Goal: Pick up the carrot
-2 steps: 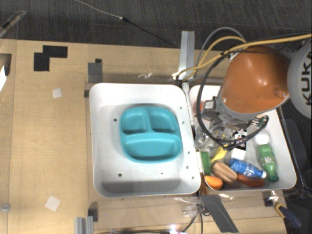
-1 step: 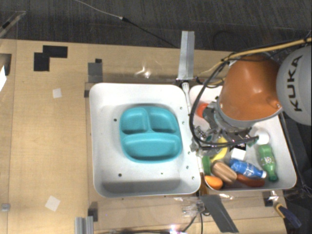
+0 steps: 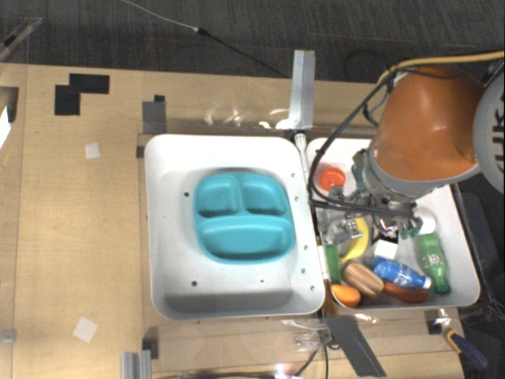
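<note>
I cannot tell how the jaws stand, so they should descend slowly onto the carrot [image 3: 345,294] lying below-left of them, beside the bun [image 3: 364,277]

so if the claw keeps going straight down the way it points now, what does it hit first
Probably the banana: the claw hangs over the right bin, pointing down right above it. Depth is unclear from this slant. The carrot lies nearer the front corner, off that line.

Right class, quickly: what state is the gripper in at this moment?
Gripper: cannot be told; it sits low over the right bin above the banana.
</note>
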Motion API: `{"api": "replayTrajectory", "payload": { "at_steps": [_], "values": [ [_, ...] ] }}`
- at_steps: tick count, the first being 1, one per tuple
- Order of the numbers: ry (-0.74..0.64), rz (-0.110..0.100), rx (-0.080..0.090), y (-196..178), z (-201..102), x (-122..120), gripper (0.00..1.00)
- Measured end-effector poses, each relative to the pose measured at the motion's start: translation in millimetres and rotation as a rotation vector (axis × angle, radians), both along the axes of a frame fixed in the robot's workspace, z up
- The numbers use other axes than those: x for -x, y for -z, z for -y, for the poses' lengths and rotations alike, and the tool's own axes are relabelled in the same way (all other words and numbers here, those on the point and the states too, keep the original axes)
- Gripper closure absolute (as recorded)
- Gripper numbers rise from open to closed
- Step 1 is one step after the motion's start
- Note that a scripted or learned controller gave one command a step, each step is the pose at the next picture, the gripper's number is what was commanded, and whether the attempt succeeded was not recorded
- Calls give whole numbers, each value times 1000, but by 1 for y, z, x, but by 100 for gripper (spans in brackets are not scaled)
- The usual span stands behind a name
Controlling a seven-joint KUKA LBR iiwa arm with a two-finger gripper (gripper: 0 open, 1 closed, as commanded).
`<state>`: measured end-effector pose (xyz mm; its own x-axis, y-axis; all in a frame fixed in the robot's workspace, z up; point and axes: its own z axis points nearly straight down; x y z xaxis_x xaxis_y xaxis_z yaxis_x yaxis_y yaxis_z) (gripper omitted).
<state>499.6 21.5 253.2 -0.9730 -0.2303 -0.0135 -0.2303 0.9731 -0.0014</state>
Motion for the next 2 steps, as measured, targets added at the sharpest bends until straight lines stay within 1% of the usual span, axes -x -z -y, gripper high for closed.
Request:
{"api": "replayTrajectory", "payload": {
  "at_steps": [1, 2],
  "values": [
    [0, -1, 0, 1, 0, 0, 0],
    [-80, -3, 1, 27, 7, 2, 0]
  ]
}}
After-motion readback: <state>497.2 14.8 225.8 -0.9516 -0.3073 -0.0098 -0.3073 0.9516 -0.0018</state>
